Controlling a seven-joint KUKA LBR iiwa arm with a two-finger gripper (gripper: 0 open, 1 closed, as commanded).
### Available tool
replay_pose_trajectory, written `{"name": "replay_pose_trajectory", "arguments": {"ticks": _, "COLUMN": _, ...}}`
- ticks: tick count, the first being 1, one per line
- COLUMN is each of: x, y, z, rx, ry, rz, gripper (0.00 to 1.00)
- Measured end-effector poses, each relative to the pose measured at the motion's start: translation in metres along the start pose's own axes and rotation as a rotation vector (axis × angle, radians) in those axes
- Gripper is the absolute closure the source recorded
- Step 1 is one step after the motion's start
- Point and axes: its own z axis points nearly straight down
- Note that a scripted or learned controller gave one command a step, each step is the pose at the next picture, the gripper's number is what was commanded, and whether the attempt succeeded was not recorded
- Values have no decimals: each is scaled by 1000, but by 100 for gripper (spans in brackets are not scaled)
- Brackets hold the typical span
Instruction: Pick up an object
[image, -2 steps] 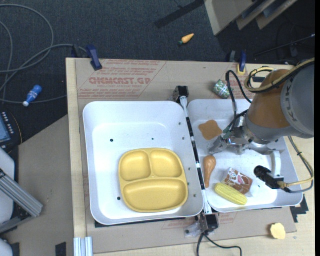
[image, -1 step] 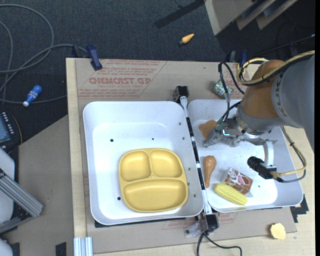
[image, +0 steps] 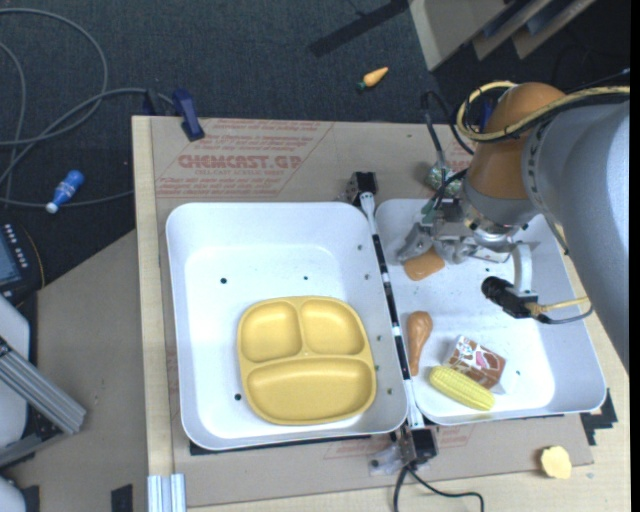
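An orange-brown food piece (image: 424, 266) lies in the right-hand bin (image: 570, 390), at its upper left part, close to the wall shared with the left bin. The end effector (image: 437, 243) sits right over it, and one grey finger (image: 412, 243) slants down beside the piece's upper edge. It may be touching the piece, but the view is too poor here to be sure, and I cannot tell whether the fingers are apart or together.

Lower in the same bin, an orange drumstick-shaped toy (image: 416, 338) lies along the shared wall. To its right sits a small brown and white packet (image: 476, 362), and just below that, touching or nearly so, a yellow corn cob (image: 462, 388) lies at a slant. A black part (image: 508, 296) on the arm's wrist hangs over the middle of the bin.

The arm (image: 585, 180) comes in from the right, with its orange band (image: 510, 140) above the wrist.

The left-hand bin (image: 200, 240) holds a yellow divided plate (image: 305, 360) with three compartments, set toward the lower right of the bin.

Both bins rest on the tabletop (image: 250, 150), which has red print on its covering. A blue clamp (image: 186, 113) grips its far left edge, and a yellow lump (image: 555, 461) lies near its lower right corner. On the dark floor beyond are a small blue bottle (image: 66, 189) and an orange carrot-like bit (image: 374, 76).
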Motion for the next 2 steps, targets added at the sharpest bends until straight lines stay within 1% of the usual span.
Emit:
{"name": "replay_pose_trajectory", "arguments": {"ticks": 1, "x": -1, "y": -1, "z": -11, "rx": 1, "ry": 0, "rz": 1, "gripper": 100}}
{"name": "replay_pose_trajectory", "arguments": {"ticks": 2, "x": 14, "y": 28, "z": -107, "rx": -8, "ry": -1, "rz": 0, "gripper": 100}}
